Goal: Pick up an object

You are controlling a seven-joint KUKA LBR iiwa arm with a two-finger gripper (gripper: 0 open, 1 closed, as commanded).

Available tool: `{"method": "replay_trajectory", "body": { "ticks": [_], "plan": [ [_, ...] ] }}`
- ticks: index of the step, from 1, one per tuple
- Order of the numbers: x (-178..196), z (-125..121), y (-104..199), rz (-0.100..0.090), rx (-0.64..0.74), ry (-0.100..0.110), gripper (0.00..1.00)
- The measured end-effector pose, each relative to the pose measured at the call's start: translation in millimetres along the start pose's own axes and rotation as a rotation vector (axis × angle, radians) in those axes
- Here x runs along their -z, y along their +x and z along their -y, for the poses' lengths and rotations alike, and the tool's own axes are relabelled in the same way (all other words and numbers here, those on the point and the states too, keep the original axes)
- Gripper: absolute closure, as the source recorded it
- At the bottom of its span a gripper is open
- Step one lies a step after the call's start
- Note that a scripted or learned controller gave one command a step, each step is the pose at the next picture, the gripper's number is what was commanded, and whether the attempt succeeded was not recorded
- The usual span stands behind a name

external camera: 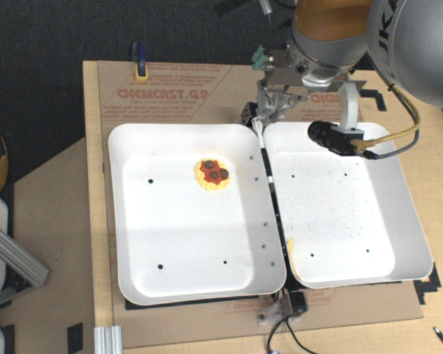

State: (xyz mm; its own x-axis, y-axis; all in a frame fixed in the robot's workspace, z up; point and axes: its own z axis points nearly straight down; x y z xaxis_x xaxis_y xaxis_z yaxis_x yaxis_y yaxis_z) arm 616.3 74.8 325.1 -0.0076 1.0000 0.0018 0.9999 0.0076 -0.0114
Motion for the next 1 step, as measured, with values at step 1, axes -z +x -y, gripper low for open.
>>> {"method": "replay_trajectory", "body": {
  "ticks": [1],
  "plan": [
    [-109.9,-14.3,100.3,0.000,0.002,0.000,1.00]
  ]
}}
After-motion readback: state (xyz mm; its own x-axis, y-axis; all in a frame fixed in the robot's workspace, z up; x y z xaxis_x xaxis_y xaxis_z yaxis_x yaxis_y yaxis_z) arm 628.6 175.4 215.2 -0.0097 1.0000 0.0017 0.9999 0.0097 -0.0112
